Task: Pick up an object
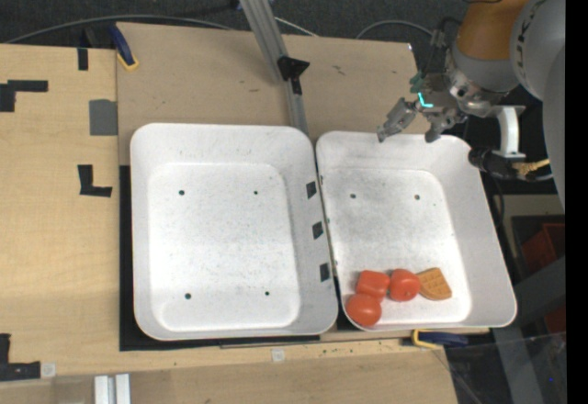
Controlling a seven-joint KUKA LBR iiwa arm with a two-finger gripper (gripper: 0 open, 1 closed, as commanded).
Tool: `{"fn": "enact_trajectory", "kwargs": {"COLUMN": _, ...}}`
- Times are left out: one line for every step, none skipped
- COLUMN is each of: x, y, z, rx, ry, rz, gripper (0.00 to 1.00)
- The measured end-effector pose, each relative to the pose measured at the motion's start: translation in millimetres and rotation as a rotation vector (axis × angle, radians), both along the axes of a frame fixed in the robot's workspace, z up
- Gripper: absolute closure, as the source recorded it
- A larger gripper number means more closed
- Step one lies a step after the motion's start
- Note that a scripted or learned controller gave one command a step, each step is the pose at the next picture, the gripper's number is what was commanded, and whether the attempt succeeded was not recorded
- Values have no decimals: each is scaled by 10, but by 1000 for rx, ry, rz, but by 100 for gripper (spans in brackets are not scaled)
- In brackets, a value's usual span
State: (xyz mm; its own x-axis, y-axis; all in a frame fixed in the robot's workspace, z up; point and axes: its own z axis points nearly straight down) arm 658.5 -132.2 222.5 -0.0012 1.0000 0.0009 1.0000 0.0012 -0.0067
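Three red tomato-like pieces (378, 291) lie clustered at the near edge of the right bin (459, 209), with an orange-brown biscuit-shaped piece (435, 284) just to their right. My gripper (407, 128) hangs over the far rim of the right bin, well away from these objects. Its two fingers are spread apart with nothing between them.
The left bin (220, 228) sits beside the right one, divided from it by a ridge with black clips. A grey metal post (266, 26) rises at a slant behind the bins. Black tape marks lie on the bench at the left.
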Motion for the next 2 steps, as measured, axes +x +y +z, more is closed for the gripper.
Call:
{"fn": "enact_trajectory", "kwargs": {"x": 10, "y": 0, "z": 32, "rx": -1, "ry": -5, "rz": 2, "gripper": 0}}
{"fn": "enact_trajectory", "kwargs": {"x": -23, "y": 29, "z": -407, "rx": -1, "ry": -1, "rz": 1, "gripper": 0}}
